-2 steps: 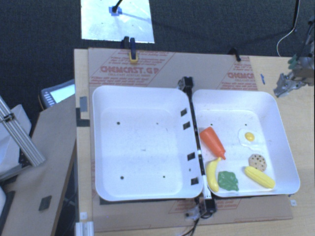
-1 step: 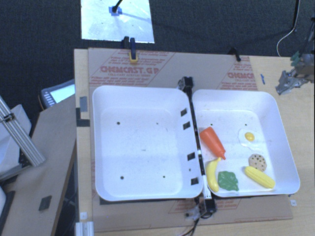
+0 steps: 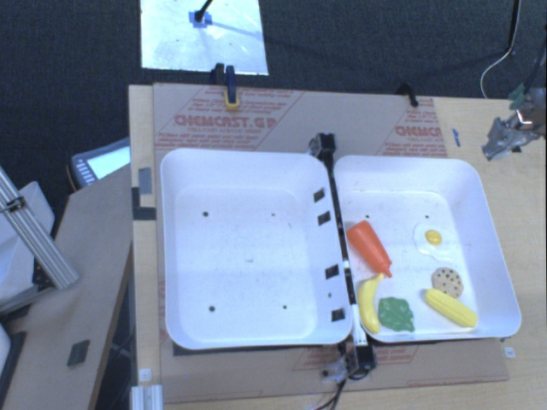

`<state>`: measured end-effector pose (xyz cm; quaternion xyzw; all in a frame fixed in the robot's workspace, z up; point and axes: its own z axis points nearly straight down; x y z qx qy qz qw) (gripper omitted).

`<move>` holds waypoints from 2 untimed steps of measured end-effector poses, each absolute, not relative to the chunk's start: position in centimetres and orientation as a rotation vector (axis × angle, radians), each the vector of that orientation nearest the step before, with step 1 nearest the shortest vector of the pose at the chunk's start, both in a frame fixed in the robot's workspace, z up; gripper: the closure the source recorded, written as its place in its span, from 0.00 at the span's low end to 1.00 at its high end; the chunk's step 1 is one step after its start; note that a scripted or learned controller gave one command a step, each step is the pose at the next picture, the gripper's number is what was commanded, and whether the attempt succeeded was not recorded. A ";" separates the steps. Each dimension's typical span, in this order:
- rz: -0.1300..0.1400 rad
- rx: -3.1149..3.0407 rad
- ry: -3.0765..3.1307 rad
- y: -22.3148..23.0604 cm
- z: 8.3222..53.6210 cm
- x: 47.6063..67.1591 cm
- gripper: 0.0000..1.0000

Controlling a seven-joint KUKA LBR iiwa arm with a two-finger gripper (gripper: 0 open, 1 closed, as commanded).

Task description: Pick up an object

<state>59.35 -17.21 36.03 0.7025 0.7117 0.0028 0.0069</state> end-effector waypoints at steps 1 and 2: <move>0.011 2.191 2.228 -17.2 37.1 59.4 1.00; 0.013 2.183 2.230 -17.2 38.3 59.5 1.00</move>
